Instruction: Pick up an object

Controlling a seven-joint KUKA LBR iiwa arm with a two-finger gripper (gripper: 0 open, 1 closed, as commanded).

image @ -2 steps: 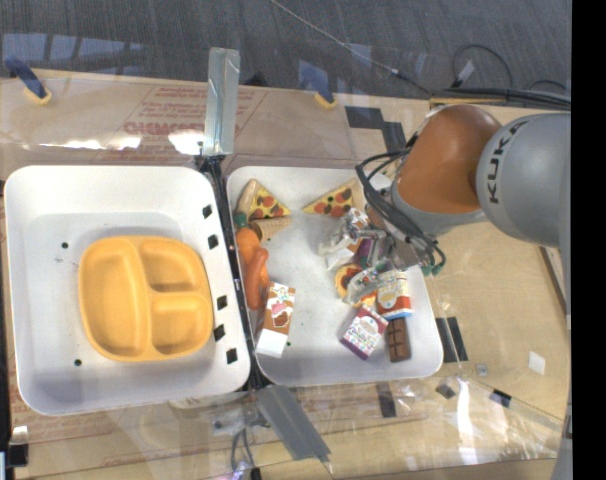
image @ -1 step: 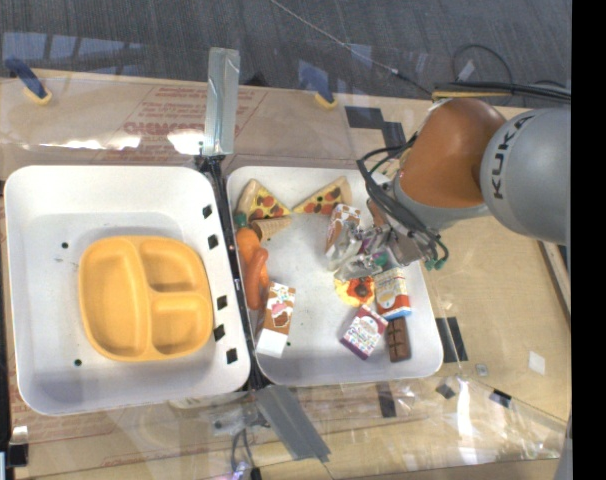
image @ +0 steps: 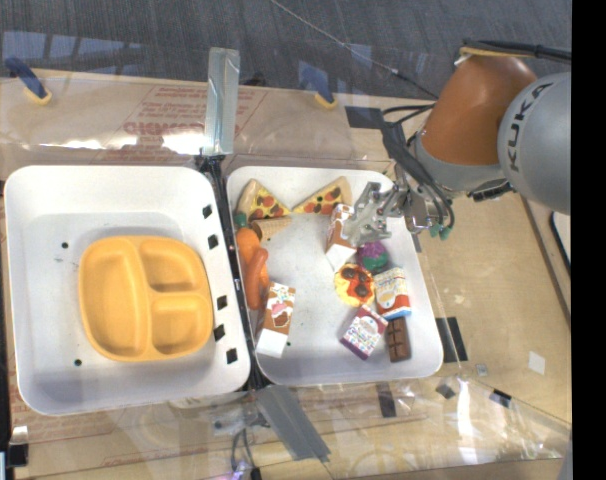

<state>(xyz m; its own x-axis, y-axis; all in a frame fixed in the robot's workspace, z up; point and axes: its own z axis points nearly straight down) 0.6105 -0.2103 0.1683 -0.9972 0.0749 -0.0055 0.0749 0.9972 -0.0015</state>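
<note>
My gripper (image: 366, 218) hangs over the upper right part of the right bin (image: 313, 360), reaching in from the right. Its metal fingers point down-left, right above a small brown-and-white carton (image: 339, 240). Below it lie a purple-and-green toy (image: 373, 257), a yellow-and-red toy (image: 354, 284) and a red-and-white pack (image: 392, 290). Two pizza slices (image: 260, 205) (image: 323, 200) lie along the bin's far edge. An orange carrot (image: 253, 266) lies by the left wall.
The left bin (image: 43, 198) holds a yellow divided tray (image: 143, 296). Lower in the right bin are a brown-and-white carton (image: 276, 318), a purple box (image: 361, 336) and a chocolate bar (image: 397, 339). A metal divider post (image: 219, 103) stands between the bins.
</note>
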